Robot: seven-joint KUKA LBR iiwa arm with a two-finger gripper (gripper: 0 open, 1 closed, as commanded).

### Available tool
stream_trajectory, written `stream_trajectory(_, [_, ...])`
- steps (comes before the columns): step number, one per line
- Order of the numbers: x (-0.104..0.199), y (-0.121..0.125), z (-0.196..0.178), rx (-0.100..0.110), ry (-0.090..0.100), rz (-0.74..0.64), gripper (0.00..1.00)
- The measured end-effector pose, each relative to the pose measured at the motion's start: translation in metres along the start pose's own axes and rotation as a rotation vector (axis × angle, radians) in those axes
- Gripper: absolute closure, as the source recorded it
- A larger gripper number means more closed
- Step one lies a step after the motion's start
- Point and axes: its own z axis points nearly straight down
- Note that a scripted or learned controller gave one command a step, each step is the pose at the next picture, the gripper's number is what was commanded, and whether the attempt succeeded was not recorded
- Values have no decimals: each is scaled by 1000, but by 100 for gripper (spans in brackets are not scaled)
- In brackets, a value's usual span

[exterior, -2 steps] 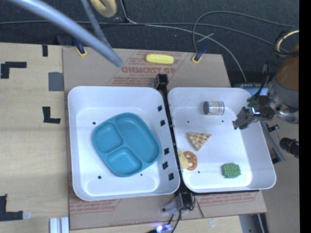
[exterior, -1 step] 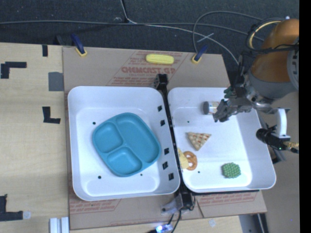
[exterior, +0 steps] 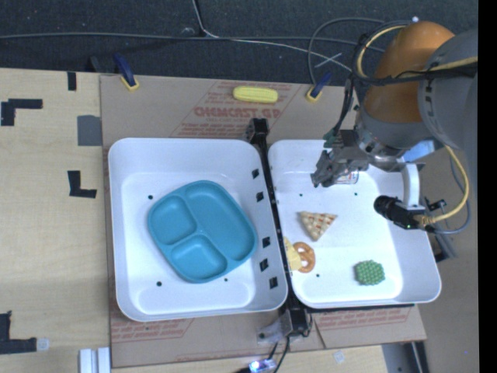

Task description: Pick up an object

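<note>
Objects to be picked, a waffle wedge [exterior: 318, 224], a pretzel [exterior: 301, 256] and a green ball [exterior: 370, 272], are seen lying ungrasped in the right bin [exterior: 419, 282], while the gripper [exterior: 330, 171] is poised above its far end, so the pick is judged undone.

- Red printed lettering [exterior: 235, 112] is seen on the brown cardboard sheet [exterior: 155, 107] under the two bins, just below the yellow object [exterior: 255, 94]; it lies upside down to the camera and cannot be read with any certainty.
- Fainter red print [exterior: 198, 339] is seen on the same cardboard along its near edge, below the left bin [exterior: 124, 208]; it is too small to be read.
- No other text, number or brand can be made out.
</note>
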Motion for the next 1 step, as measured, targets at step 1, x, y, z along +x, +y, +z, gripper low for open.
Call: stream_trajectory(1, [57,20,-4,-1,1,0,100])
